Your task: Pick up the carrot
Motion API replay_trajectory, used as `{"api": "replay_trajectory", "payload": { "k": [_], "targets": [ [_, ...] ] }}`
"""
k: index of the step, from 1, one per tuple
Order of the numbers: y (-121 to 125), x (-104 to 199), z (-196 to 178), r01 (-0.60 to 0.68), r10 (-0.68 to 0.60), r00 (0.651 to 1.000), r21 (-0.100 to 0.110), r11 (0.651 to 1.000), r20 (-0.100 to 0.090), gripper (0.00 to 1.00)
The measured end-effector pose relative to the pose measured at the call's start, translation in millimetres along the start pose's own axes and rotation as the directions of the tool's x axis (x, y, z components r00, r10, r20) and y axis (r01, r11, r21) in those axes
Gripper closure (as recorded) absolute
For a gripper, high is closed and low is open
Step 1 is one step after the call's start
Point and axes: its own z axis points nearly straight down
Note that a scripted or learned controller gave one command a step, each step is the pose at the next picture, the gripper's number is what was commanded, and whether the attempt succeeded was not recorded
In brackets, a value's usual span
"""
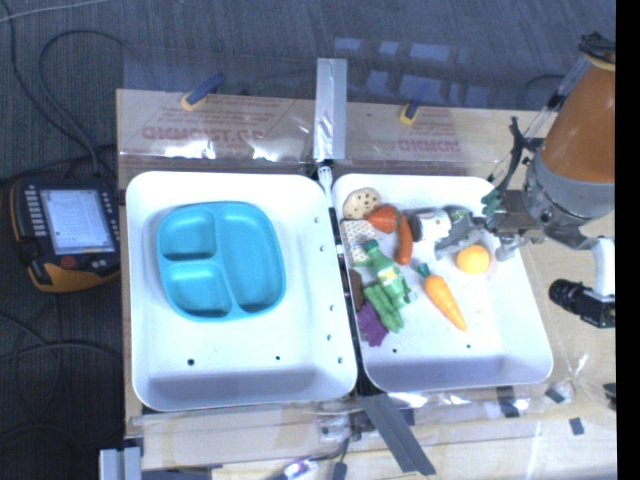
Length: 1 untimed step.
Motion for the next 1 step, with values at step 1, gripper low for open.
{"api": "replay_trajectory", "payload": {
  "k": [1],
  "targets": [
    [-5.6,-28.3,147.2,0.041,-0.041,0.999,0.002,0.999,-0.001,0.0]
  ]
}}
